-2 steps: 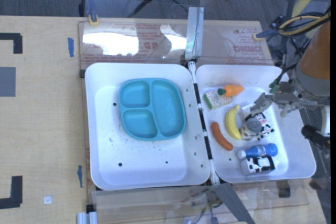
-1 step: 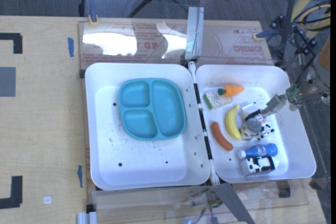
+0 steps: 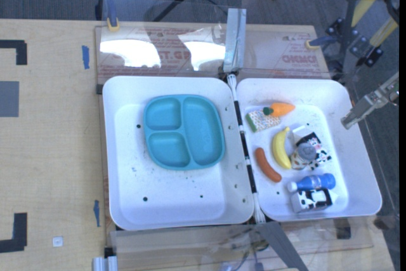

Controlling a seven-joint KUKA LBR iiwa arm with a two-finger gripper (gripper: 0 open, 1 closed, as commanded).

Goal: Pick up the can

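Note:
The can (image 3: 307, 150) stands in the right bin (image 3: 336, 98), right of centre. It has a grey round top and a black-and-white patched side. A yellow banana (image 3: 280, 148) lies against its left side. My gripper (image 3: 351, 119) appears as a grey metal piece over the right bin's right rim, up and to the right of the can and well apart from it. Nothing is seen in its grasp.
The right bin also holds a carrot (image 3: 280, 109), a small patterned packet (image 3: 259, 119), a red sausage (image 3: 268, 164), a blue bottle (image 3: 314, 183) and a cow-patterned carton (image 3: 311, 200). A blue divided plate (image 3: 184, 131) lies in the left bin (image 3: 120, 136). Tripod legs stand beyond the bench.

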